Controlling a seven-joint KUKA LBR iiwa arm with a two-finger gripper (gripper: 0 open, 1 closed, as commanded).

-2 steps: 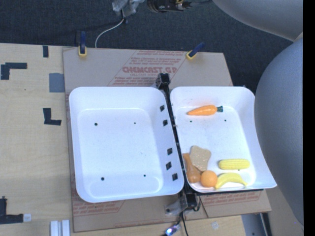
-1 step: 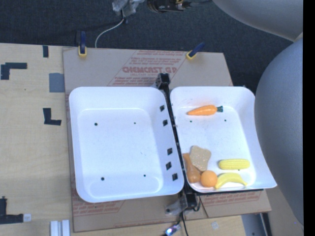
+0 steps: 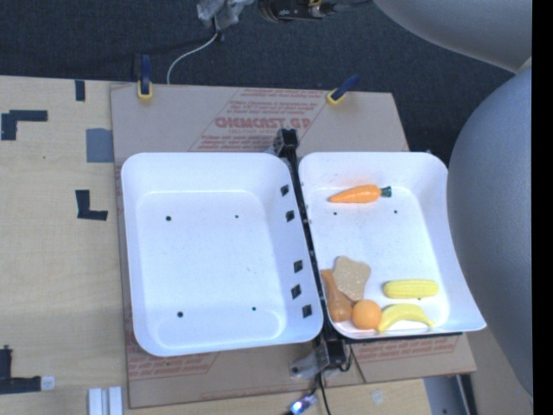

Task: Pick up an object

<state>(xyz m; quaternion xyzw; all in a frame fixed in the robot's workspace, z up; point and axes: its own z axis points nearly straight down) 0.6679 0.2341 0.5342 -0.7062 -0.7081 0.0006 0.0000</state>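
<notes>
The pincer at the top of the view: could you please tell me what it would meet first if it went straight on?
Probably the dark floor beyond the bench, near the white cable; the pincer is blurred and its height unclear.

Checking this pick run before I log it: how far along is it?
Done: nothing looks picked. The carrot, bread slice, corn cob, orange and banana all lie in the right bin. In hand: the gripper sits above the bench's far edge. Left: descend, grasp, lift.
</notes>
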